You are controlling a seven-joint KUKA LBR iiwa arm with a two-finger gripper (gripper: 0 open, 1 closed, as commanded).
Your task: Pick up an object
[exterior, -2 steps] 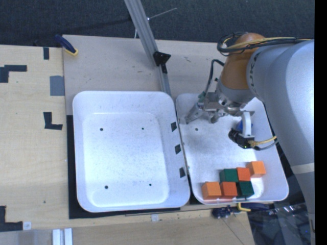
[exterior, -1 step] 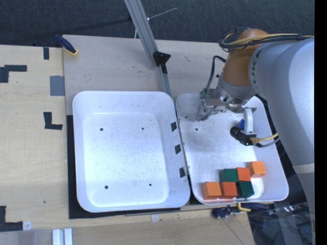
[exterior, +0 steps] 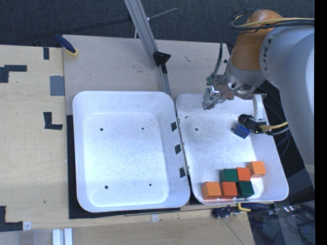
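My gripper point(exterior: 209, 103) hangs over the far left corner of the right bin point(exterior: 204, 137), with nothing visible beneath it. A small blue block point(exterior: 241, 131) lies to its right, near the bin's right wall. Along the bin's near edge sits a cluster of blocks: an orange one point(exterior: 211, 189) at the left, another orange one point(exterior: 229, 189) beside it, a green one point(exterior: 229, 175) behind, a second green one point(exterior: 246, 188), and two more orange ones point(exterior: 243, 174) point(exterior: 257, 167) toward the right.
The left bin point(exterior: 82, 111) sits beside the right one, their rims touching in the middle. A slanted grey metal bar point(exterior: 145, 29) runs from the top down to the bins' far junction. A blue and yellow tool point(exterior: 66, 44) lies at the bench's far left.
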